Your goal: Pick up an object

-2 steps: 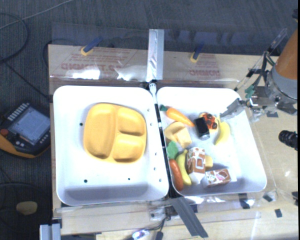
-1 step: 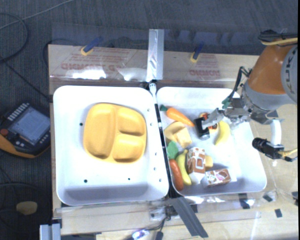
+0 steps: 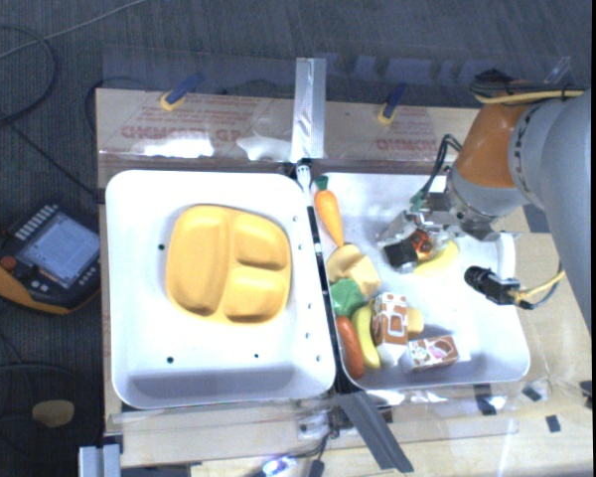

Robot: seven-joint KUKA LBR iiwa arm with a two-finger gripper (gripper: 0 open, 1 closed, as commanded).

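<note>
Two white bins (image 3: 119, 266) on a bench; gripper (image 3: 409, 249), grip unclear, over a yellow piece (image 3: 440, 257) that may slip aside.

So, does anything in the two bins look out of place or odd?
Nothing is spilled or broken. The toy foods, including the carrot, crowd against the right bin's left wall, and the yellow divided plate sits slightly askew in the left bin.

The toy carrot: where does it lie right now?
The toy carrot lies in the right bin, at its upper left corner against the dividing wall, just above the pale yellow toy.
</note>
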